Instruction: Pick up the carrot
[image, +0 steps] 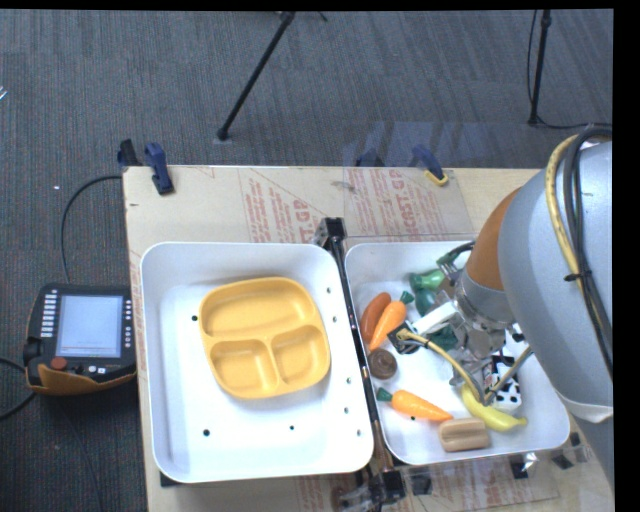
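Two carrots lie in the right bin (400, 452). One carrot (418, 405) rests near the front, its green top pointing left. The other carrot (388, 323) leans by the bin's left wall, beside a longer orange-red piece (372, 314). My gripper (477, 360) hangs low over the middle of the right bin, to the right of both carrots, with cables looped around it. I see neither carrot in its hold. The arm's grey body hides the bin's right side.
Around the gripper lie a yellow banana (492, 412), a tan block (464, 435), a brown round piece (384, 365), a green item (428, 281) and a black-and-white object (511, 392). The left bin (170, 400) holds a yellow divided plate (264, 335).
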